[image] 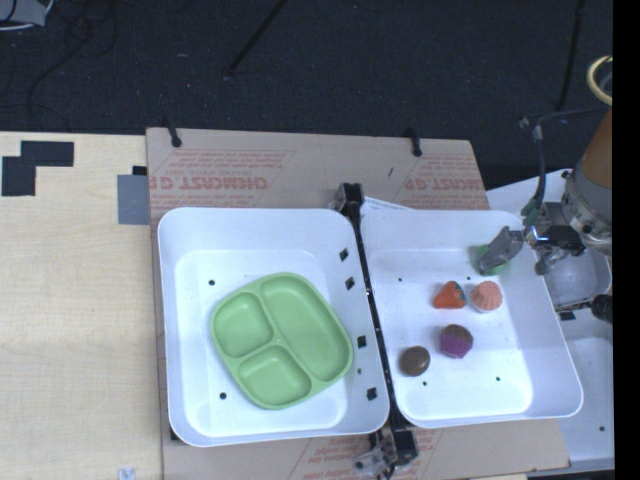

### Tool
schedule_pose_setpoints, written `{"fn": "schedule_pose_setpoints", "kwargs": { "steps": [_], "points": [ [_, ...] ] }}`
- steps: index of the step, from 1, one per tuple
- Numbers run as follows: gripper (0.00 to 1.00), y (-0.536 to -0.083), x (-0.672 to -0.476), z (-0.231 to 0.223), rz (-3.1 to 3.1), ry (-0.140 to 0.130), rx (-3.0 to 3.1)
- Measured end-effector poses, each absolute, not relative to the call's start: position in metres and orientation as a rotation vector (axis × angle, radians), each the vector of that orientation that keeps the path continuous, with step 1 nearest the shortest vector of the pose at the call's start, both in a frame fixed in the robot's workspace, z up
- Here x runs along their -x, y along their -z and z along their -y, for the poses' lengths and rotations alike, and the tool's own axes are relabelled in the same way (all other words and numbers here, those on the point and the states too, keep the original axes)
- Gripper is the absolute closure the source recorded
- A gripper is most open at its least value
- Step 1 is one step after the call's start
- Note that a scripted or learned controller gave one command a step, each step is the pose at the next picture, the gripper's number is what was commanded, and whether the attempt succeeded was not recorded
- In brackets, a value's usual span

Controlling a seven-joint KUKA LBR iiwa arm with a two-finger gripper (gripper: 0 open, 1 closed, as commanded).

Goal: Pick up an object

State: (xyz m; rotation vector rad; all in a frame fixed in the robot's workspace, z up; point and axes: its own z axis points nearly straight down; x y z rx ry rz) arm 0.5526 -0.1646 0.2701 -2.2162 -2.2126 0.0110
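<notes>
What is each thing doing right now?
Green tray: flat in the left bin, right way up.
Orange toy: lying in the right bin.
Pink toy: lying beside the orange one.
Purple toy: lying loose.
Brown toy: lying loose.
Pincer: over the right bin's far edge.

It looked like a robot lab: two white bins (180,268) on cardboard (300,173), loose cables (60,8) over dark carpet.
</notes>
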Motion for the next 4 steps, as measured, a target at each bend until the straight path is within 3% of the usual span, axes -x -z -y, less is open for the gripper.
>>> {"fn": "schedule_pose_setpoints", "kwargs": {
  "steps": [1,4],
  "points": [
    [0.00,-0.276,-0.554,0.165,2.221,-0.002,2.221],
    [0.00,-0.093,-0.551,0.158,2.216,-0.005,2.218]
  ]
}}
